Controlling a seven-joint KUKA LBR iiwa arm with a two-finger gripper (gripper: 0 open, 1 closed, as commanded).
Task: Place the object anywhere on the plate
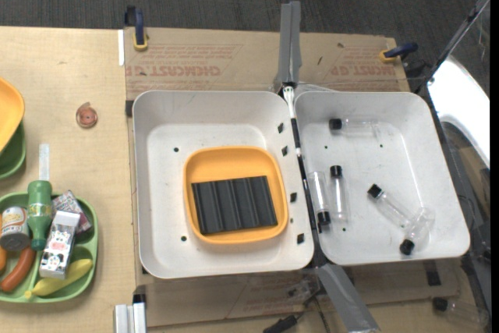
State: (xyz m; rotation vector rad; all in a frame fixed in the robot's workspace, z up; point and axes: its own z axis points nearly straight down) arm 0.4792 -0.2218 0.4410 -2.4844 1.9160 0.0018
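**Vials lie apart from the plate; jaws unreadable**

We take as our landmark the orange, square, rounded-corner plastic plate (232,157), which sits in the middle of the left shallow white bin (152,168). A dark grey ridged mat (234,204) covers most of its floor.

Right of the plate, across the divide, the right shallow white bin (366,156) holds the clear plastic vials with black caps (337,193). Two lie side by side nearest the plate, one further back and two further right. Their transparent bodies fade into the white floor, so we cannot count them with certainty. None touches the plate.

Far left of the plate, a green divided dish of toy food (78,265) is cut off by the frame edge.

We cannot tell how the jaws stand.
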